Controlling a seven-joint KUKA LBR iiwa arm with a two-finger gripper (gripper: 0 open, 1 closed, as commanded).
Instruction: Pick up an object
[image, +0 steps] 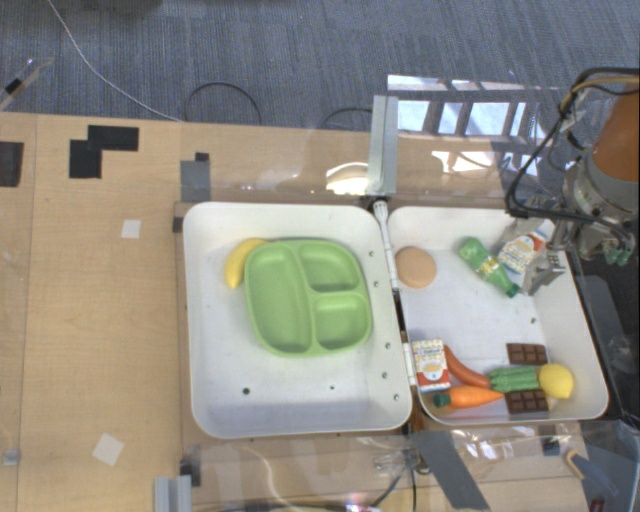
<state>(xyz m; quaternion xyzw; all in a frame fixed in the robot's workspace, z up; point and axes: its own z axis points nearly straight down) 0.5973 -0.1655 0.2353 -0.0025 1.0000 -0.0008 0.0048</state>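
At the right bin's (560, 320) upper right, a white pouch (522, 252) lies just beside a green packet (487, 263), with the end effector (548, 268) right at the pouch; whether it is clenched or released cannot be told. The left bin (215, 390) holds a green tray (305, 295) over a banana (238, 262).

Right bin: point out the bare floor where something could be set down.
Bare floor lies mid-bin, between the bun, green packet and chocolate. The front edge of the right bin is crowded: carton, carrots, lemon. The gripper hangs over the far right corner.
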